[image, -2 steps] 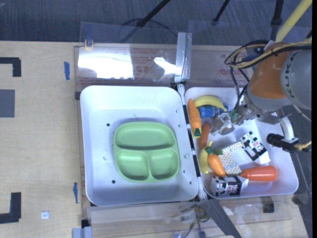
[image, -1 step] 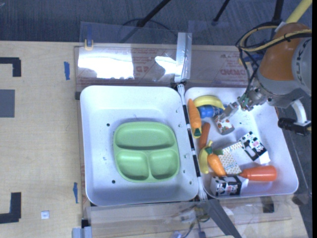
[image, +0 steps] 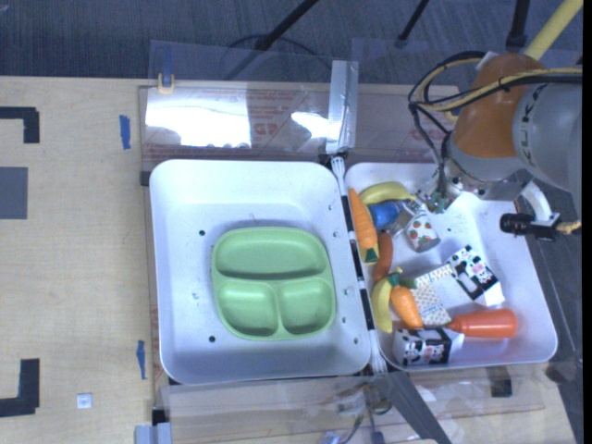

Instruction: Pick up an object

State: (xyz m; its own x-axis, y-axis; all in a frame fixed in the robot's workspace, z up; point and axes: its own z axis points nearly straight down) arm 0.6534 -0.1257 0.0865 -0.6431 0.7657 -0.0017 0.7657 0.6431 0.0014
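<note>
Ok, status:
arm: grey w/ orange band (image: pixel 490 109), enters from upper right of frame, wrist over top edge of right bin (image: pixel 536 276).
gripper (image: pixel 437 199): low in upper part of right bin, just right of the banana. Can't tell how far the pincer is spread or whether it has anything in it; tip is small and lost in clutter and cables.
left bin (image: pixel 176 248): holds green divided tray (image: pixel 273 280), 3 compartments, sits flat, roughly centre of bin.
right bin contents, all candidate pick objs:
- banana (image: pixel 387 192): top, near left wall.
- blue item (image: pixel 384 216): just below banana, touching it.
- long carrot (image: pixel 363 225): along left wall, lengthwise.
- strawberry-like piece (image: pixel 423 234): white/red, just below gripper, contact unclear.
- black/white box (image: pixel 474 274): centre right.
- checker-pattern piece (image: pixel 430 296): centre.
- short carrot (image: pixel 404 305): lower left, green top pointing up-frame.
- red-orange bottle (image: pixel 483 322): lying flat, lower right.
- 2nd black/white item (image: pixel 424 348): bottom edge.
clear panel (image: pixel 240 109): behind left bin, upper centre of frame, glare on it.
</note>
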